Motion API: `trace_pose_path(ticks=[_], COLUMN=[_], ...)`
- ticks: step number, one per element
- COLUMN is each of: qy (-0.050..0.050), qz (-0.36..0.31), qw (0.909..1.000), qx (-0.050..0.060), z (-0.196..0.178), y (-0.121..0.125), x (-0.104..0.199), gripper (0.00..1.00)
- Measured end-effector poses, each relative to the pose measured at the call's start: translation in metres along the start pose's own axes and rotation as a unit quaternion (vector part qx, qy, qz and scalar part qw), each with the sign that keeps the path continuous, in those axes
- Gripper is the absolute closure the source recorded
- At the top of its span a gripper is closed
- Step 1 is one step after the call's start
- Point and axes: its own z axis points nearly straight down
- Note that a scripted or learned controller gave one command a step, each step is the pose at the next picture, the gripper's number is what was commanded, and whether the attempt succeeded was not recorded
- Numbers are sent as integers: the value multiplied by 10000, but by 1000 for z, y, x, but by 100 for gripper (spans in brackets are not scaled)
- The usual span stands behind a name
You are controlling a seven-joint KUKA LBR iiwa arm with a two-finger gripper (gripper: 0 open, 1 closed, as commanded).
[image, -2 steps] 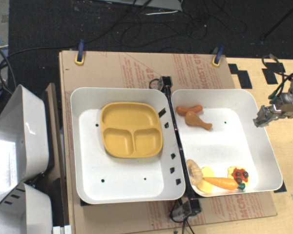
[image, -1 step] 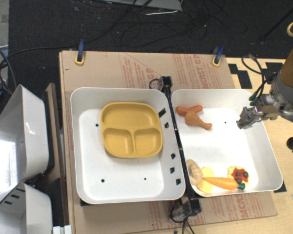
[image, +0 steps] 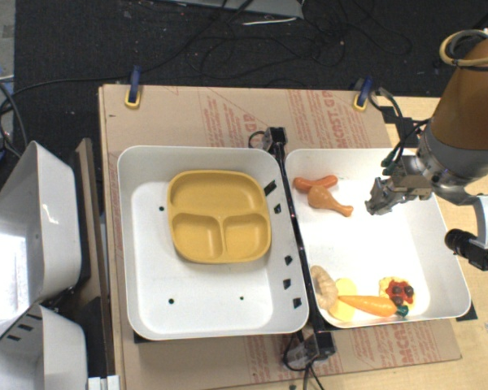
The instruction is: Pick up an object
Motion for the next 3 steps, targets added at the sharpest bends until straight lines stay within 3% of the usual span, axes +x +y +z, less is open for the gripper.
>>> trace_pose_path(ticks=[3], qy=[-2], qz=[2], qw=[10000], qx=[20], z=[32], y=[-16], x=[168], gripper=[100])
